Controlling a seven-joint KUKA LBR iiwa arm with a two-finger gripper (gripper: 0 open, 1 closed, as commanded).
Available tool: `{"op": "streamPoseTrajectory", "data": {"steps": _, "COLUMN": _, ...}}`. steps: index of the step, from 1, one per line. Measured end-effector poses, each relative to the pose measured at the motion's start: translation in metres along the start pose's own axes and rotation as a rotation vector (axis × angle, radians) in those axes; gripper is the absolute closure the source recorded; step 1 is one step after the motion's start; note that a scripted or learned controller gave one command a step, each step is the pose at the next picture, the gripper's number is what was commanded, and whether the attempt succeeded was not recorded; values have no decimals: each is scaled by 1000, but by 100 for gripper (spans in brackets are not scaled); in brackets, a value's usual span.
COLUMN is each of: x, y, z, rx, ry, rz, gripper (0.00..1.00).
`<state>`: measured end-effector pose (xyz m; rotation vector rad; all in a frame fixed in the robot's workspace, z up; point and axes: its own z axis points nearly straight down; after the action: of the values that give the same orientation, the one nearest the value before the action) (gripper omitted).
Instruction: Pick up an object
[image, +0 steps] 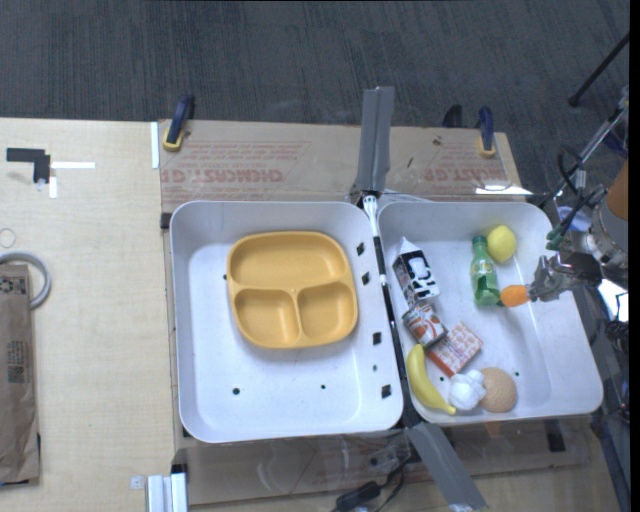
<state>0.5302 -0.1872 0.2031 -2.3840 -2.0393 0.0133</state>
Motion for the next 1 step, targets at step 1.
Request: {"op": "streamPoseTrajectory", "data": {"steps": 1, "x": 57, "y": 10, "z": -26, "rx": -3, "ry": 1, "rz": 79, "gripper": 100}}
